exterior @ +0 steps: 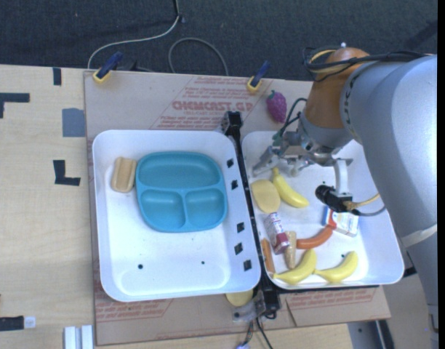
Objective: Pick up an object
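Reaching into the right bin, the arm looks to be in the approach step, with nothing yet lifted.

Going left to right: the left bin (113,267) holds a tan bread-like piece (123,174) by its left wall and a blue divided plate (182,191) beside it, both well apart from the arm. Past the black divider, the right bin (386,246) carries the clutter: a pale yellow rounded piece (265,195), a small yellow banana (289,192) touching it on the right, a little red-and-white bottle (276,229), an orange carrot-like stick (315,238), and two more yellow bananas (321,266) along the near wall. A purple grape bunch (276,106) lies on the bench (33,195) outside the bin's far corner.

The claw (289,160) hangs just above the upper end of the small yellow banana, its grey fingers (264,160) standing apart with nothing between them. That banana is my guess for the target, lying just below and slightly right of the fingertips, near the divider.

The next move calls for a short descent, with the fingers straddling the banana's narrow width rather than its length, then closing. The rounded piece pressed against it could get nudged or caught instead.
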{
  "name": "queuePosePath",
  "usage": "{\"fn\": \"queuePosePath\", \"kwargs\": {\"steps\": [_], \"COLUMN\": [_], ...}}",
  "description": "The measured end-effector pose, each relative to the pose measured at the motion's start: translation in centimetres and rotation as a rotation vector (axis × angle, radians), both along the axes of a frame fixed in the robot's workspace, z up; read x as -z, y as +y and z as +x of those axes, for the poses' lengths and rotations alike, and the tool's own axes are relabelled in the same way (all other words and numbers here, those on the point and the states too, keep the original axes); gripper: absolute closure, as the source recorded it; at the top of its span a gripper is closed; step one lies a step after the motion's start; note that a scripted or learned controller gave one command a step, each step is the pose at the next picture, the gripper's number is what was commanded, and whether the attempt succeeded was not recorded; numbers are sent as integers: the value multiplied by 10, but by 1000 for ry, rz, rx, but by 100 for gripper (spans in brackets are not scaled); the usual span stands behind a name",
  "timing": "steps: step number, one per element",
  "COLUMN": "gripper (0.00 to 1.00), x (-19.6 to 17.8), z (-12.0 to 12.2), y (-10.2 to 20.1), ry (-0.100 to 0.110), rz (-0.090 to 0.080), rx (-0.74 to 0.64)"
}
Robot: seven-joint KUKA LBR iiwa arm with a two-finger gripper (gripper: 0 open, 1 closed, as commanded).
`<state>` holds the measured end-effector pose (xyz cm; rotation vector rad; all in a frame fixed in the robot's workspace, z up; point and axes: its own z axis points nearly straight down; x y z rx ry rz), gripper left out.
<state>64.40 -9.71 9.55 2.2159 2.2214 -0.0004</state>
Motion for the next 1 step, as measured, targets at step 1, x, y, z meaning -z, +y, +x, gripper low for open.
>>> {"fn": "queuePosePath", "kwargs": {"steps": [1], "gripper": [0], "x": [9], "z": [-20], "y": [0], "ry": [-4], "rz": [0], "rx": [1]}}
